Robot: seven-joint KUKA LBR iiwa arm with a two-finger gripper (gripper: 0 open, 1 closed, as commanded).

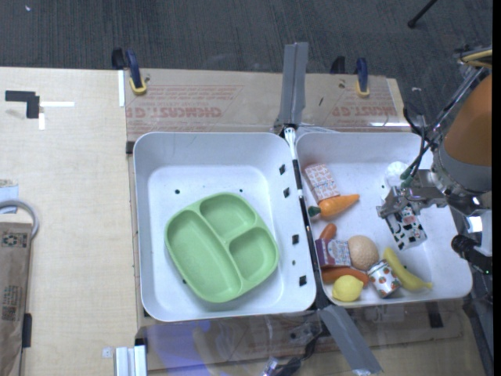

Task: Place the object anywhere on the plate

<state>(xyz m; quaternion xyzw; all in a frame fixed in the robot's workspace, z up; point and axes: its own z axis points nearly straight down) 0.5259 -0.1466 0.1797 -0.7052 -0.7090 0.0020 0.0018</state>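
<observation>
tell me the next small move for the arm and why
Probably lift straight up, then carry left. The gripper is low in the right bin at a black-and-white carton, and the green plate sits in the left bin. Whether it grips is unclear.

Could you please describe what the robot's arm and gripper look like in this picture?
The arm enters from the right: a rounded orange band above a grey wrist section. Thin dark cables run along it from above. The gripper is a small grey metal assembly with dark fittings.
</observation>
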